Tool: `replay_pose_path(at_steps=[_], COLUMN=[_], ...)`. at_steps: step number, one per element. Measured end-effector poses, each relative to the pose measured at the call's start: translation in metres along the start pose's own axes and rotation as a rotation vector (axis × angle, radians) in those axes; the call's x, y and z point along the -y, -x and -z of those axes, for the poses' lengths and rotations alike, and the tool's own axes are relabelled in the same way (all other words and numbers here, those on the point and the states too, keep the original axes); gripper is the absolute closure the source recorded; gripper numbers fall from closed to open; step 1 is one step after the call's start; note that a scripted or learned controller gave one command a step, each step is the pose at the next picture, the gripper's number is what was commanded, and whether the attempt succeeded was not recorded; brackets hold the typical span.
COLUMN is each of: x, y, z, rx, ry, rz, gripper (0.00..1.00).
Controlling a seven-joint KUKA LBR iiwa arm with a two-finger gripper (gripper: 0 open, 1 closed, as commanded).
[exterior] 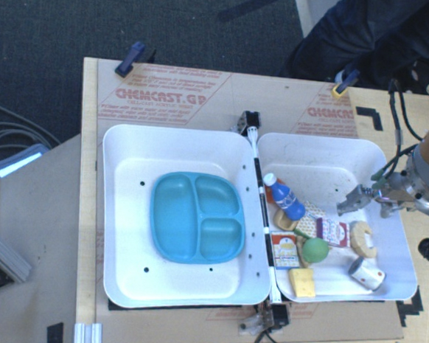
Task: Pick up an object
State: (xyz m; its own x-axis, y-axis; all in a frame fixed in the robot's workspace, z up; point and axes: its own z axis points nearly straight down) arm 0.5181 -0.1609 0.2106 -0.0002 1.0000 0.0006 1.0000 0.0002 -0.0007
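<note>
While the gripper hovers with fingers apart and empty over the right bin, the objects lie crowded below; closing on the bottle may catch the neighbouring packet too.

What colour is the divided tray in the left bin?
Light blue tray, seen in the camera view.

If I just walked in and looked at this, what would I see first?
Probably the big blue plate with three sections, lying alone in the left bin. Next, the heap of small things in the right bin: a blue bottle, a green ball and a yellow block. The robot's pincer hangs over that bin, beside the heap.
</note>
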Motion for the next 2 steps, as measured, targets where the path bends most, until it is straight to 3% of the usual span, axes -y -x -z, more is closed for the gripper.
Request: replay_pose_path(at_steps=[1,2], x=[-0.041,-0.079], y=[-0.008,-0.057], z=[-0.114,-0.122], rx=[0.001,0.01], ry=[0.005,0.013], rz=[-0.001,-0.004], gripper=[0.0,0.0])
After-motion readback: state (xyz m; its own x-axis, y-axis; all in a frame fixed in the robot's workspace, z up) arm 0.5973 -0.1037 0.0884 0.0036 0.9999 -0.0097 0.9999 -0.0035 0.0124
